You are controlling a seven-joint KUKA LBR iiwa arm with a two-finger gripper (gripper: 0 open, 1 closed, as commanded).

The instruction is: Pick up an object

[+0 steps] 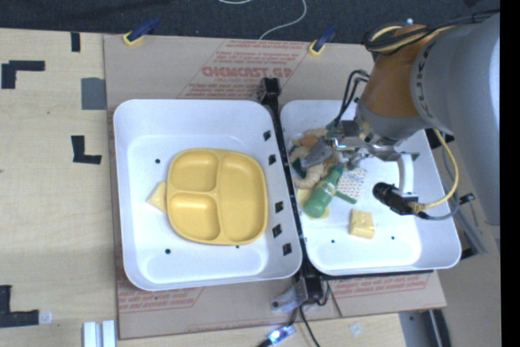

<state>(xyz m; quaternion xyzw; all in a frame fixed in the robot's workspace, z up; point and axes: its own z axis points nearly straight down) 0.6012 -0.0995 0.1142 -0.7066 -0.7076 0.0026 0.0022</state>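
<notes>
My gripper (335,150) reaches into the right bin (406,256) from the right and hangs low over a cluster of small objects near the bin's left wall. Just below it lies a green bottle (322,193), tilted, with its cap toward the gripper. A pale yellow block (361,223) sits alone further toward the front. Tan and dark pieces (306,149) lie under the gripper's tip, partly hidden by it. Nothing is visibly held.
The left bin (138,126) holds a yellow divided plate (218,196) with a small yellow piece (157,194) poking out at its left. A black clip divider (276,134) separates the bins. The arm's grey body and cables fill the right side.
</notes>
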